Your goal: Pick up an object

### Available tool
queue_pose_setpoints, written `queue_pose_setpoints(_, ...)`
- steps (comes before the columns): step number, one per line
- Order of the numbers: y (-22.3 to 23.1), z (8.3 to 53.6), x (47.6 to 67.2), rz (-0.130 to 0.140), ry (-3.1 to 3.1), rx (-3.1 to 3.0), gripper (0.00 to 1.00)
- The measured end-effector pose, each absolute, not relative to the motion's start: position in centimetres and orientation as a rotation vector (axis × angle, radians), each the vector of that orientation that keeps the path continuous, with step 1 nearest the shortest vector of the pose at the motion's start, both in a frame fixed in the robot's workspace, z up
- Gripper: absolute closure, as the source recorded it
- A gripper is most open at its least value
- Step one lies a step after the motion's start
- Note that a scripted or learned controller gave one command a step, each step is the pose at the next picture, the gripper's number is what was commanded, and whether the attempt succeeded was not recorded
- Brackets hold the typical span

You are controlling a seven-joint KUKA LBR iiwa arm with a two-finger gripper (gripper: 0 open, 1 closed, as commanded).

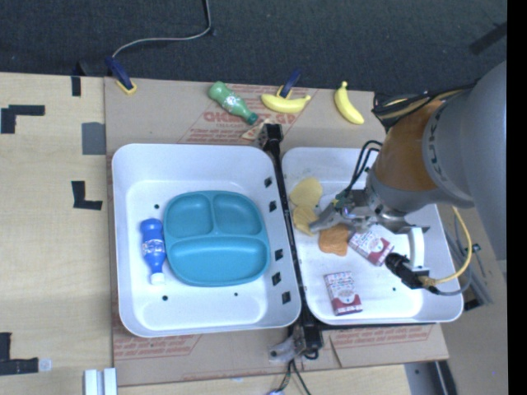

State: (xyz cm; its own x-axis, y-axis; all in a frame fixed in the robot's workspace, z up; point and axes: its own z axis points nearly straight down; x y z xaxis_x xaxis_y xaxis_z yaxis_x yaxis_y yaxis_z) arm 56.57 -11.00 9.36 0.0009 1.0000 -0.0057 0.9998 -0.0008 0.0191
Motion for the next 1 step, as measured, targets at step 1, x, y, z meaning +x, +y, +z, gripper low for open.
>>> queue_pose_setpoints(1,-10.85,9.98,56.44,0.011,2.214,2.212,1.00)
